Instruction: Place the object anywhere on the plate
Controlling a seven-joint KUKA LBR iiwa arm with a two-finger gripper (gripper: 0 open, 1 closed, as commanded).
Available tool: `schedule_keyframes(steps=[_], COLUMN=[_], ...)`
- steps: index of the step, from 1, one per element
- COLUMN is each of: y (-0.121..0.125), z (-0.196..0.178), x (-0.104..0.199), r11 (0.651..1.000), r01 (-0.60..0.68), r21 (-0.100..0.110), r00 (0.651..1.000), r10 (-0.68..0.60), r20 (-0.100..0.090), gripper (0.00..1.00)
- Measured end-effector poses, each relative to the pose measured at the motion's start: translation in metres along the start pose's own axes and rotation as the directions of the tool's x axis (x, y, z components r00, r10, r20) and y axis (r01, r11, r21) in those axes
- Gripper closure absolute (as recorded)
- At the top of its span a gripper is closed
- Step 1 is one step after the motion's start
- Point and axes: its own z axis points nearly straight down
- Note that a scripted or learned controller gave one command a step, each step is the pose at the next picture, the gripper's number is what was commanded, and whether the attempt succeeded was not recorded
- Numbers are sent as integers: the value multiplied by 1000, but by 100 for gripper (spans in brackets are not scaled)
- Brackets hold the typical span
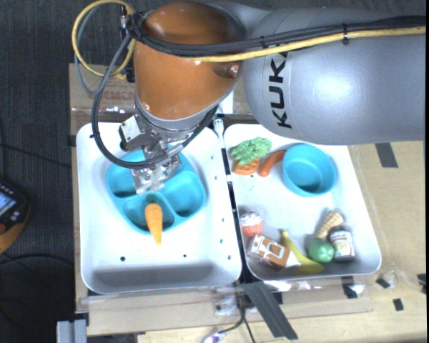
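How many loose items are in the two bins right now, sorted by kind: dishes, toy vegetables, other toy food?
Dishes: 2, blue divided plastic plate, blue round plastic bowl
Toy vegetables: 3, orange carrot, green leafy piece, orange-red carrot
Other toy food: 6, clustered in the right bin
Total: 11

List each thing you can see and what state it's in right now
carrot: lying on the blue plate, tip over its near rim
tool: low over the plate, just behind the carrot
blue bowl: upright in the right bin
green ball: resting beside a banana
ice cream cone: lying on its side
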Motion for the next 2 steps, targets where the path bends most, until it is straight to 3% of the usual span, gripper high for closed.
schedule_keyframes(steps=[1, 2], y=[-4, -3], z=[55, 41], x=[40, 63], r11=[984, 953], r01=[-181, -303], r21=[-1, 1], r00=[984, 953], r10=[181, 303], r20=[-2, 0], gripper=[100, 100])
